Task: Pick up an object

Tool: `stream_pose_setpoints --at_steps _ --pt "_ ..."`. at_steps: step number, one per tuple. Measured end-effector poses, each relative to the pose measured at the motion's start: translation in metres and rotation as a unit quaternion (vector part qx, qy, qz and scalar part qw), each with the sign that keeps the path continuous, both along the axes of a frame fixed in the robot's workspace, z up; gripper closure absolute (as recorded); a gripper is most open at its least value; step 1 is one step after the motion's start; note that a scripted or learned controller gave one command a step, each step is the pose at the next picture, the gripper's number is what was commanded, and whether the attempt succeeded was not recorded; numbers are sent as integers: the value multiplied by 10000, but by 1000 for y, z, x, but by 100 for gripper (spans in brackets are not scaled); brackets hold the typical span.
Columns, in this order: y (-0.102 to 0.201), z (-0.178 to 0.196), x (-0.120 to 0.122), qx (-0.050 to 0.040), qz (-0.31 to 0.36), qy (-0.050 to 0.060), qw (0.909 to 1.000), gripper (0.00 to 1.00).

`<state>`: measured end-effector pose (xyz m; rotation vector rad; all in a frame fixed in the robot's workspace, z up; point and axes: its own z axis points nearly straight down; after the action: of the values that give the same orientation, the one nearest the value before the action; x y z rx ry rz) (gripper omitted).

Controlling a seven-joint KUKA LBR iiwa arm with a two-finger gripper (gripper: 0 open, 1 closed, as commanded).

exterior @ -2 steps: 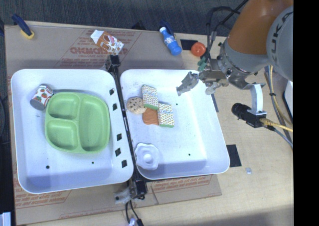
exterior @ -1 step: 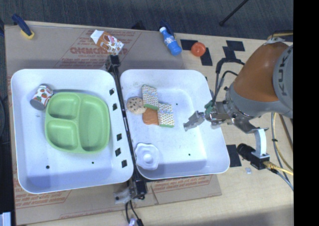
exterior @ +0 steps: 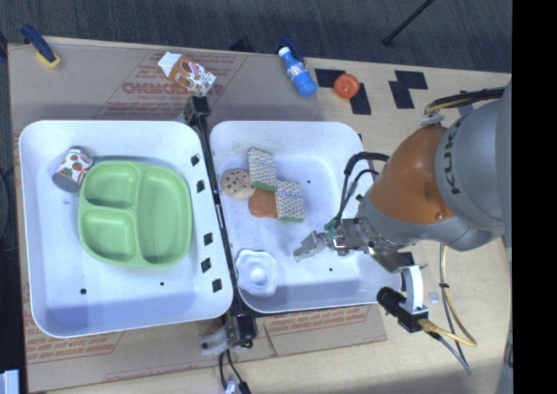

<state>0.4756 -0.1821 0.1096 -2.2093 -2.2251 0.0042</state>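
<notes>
Brown cardboard covers the bench (exterior: 287, 70) you are looking down on, and it carries two shallow white bins side by side across the middle of the frame. Your left bin (exterior: 52, 297) holds a large green divided plate (exterior: 135, 211) that takes up most of its floor, leaving open white floor along the lower edge and down the left wall. A small patterned cup (exterior: 73, 167) lies tipped at the plate's upper left corner, touching it or nearly so.

Your right bin (exterior: 344, 144) is smaller and more crowded in its upper left part. The grey arm (exterior: 435, 188) with its orange band comes in from the right of the frame and hangs over that bin's right wall. The gripper (exterior: 310, 247) points left, low over the bin floor in the lower middle, and you cannot tell from this angle how its fingers stand; nothing shows between them.

Up and to the left of the gripper, near but apart from it, sits a cluster: two checked sponge-like blocks (exterior: 275, 185), an orange piece (exterior: 263, 204) between them, and a round cookie (exterior: 235, 181) at the left. A small white lidded cup (exterior: 256, 271) rests in the bin's lower left corner, left of the gripper, with bare floor between.

Along the upper edge of the bench, outside the bins, you have a blue bottle (exterior: 298, 71), an orange ball (exterior: 346, 85) and a small printed packet (exterior: 187, 75).
</notes>
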Motion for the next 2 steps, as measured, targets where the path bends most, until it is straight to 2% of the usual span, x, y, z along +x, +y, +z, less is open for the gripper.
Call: stream_pose_setpoints --at_steps 1,2 --pt "-29 -11 68 -8 -13 -23 10000 0" --pt "27 -14 8 1 0 -1 10000 0"
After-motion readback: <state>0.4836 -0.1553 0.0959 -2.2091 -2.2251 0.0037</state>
